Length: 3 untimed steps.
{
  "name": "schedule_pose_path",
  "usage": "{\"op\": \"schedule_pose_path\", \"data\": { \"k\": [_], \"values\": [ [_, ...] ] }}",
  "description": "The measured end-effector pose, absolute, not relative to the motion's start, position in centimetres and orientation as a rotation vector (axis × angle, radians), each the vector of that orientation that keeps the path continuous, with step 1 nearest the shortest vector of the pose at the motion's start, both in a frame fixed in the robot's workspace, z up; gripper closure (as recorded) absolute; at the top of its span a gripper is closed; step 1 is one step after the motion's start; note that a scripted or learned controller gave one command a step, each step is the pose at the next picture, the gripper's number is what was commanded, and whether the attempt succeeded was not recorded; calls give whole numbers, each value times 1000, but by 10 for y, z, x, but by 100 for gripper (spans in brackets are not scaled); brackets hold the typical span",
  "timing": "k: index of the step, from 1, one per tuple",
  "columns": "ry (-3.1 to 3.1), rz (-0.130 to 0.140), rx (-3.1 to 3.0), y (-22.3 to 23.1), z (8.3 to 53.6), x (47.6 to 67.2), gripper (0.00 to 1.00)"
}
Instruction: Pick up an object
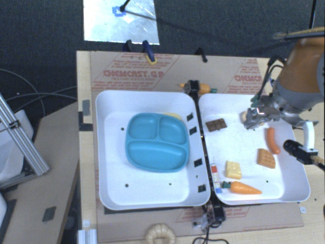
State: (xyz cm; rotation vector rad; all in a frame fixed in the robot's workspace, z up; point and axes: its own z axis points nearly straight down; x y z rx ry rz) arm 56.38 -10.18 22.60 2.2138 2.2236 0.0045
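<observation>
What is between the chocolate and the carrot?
In the camera view, the yellow cheese block lies between the chocolate bar and the carrot, on the right bin's floor.

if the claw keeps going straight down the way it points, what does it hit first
Probably the bare floor of the right bin near its far edge. The claw hangs above that spot; the chocolate bar and sausage lie off to either side. Depth is hard to judge.

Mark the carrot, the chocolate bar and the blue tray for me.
carrot [246,188], camera view, middle of its orange body
chocolate bar [216,125], camera view, centre of its top
blue tray [152,156], camera view, floor of its large compartment
</observation>
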Motion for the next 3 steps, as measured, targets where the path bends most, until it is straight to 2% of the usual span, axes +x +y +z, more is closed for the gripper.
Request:
{"op": "schedule_pose_path", "data": {
  "k": [2,3],
  "values": [
    [2233,4,2211,3,237,543,100],
    [2230,0,2215,27,214,546,100]
  ]
}}
